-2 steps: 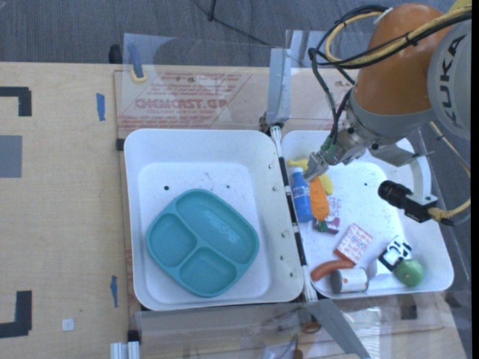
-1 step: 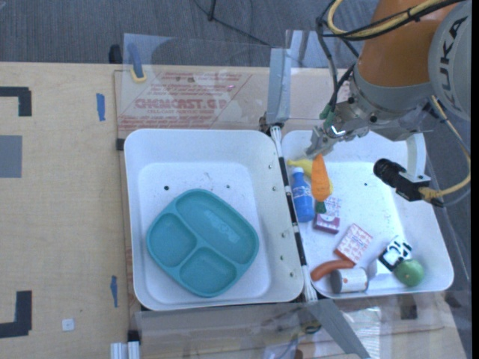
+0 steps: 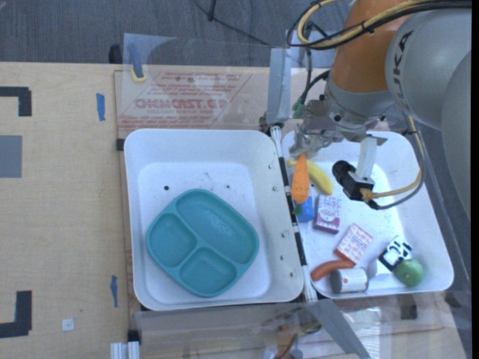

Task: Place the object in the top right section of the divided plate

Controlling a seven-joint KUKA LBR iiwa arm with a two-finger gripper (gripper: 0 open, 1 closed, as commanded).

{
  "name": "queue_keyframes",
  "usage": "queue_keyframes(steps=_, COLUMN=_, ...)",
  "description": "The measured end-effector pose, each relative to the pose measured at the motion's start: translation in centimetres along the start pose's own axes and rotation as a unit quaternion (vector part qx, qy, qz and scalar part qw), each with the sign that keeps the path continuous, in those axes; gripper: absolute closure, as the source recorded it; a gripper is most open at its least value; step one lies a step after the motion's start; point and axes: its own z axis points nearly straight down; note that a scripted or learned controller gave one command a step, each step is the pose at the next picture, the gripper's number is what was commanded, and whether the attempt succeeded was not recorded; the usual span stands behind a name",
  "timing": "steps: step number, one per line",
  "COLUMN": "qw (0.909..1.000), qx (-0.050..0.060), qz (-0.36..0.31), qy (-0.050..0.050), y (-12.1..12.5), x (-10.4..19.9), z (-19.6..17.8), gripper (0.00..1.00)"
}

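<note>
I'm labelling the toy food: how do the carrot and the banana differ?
The carrot is orange; the banana is yellow. The carrot lies nearly straight up and down the view along the right bin's left wall, while the banana slants to the lower right. The carrot looks thicker, the banana slimmer. Both lie in the right bin, just below the tool.

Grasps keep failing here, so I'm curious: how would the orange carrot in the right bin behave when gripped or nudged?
The carrot looks like smooth moulded plastic, so probably stiff, light and somewhat slippery. Its rounded, tapered shape suggests it may roll or pivot if pushed. It lies against the bin wall, likely leaving little room on that side.
</note>
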Motion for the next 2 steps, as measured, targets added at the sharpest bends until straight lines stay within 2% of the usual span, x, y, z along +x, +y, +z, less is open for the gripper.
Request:
queue_keyframes(steps=1, qw=0.994, qx=-0.025, qz=-0.106, qy=0.0, y=-3.5, x=5.1, z=1.4, gripper=1.0)
queue_keyframes(steps=2, qw=0.9979, qx=-0.002, qz=-0.065, qy=0.0, y=-7.8, x=5.4, z=-4.6, gripper=1.0)
